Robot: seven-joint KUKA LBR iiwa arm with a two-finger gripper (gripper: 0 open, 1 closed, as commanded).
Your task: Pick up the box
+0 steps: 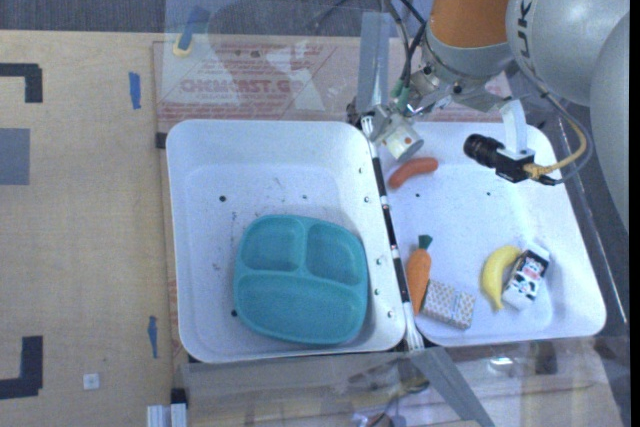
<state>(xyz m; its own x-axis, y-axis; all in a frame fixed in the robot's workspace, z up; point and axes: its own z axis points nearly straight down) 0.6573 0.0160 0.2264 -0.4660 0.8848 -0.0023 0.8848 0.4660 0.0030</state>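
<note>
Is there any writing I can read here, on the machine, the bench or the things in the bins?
"KUKA": dark letters on the grey arm, partly cut off by the picture's edge.
Red print on the clear sheet behind the bins: too blurred and faded to read.
The small carton beside the banana: dark marks, too small to read.
The patterned box by the carrot: no readable words.

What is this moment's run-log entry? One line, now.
gripper: over right bin back-left corner, by sausage | box: front edge, beside carrot, apart from gripper | status: not picked
</note>
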